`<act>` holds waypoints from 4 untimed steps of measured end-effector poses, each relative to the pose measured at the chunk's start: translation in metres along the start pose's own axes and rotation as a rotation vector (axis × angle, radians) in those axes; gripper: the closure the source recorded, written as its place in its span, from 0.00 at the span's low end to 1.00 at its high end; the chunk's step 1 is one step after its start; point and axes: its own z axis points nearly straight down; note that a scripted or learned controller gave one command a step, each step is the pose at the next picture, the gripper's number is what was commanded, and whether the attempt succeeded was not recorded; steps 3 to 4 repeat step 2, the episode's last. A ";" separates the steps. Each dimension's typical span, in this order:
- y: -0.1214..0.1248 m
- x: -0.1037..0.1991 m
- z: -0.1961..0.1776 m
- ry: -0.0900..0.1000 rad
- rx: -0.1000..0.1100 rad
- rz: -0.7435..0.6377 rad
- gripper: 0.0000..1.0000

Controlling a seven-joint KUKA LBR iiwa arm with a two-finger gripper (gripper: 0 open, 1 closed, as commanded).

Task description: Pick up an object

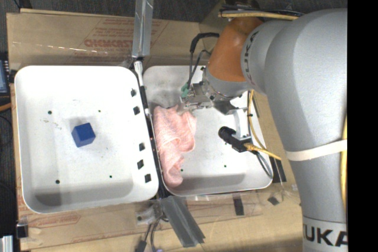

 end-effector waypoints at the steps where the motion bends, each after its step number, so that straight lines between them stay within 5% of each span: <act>1: 0.010 0.037 -0.091 -0.001 -0.006 -0.244 1.00; 4: 0.012 0.019 -0.108 -0.001 -0.003 -0.325 1.00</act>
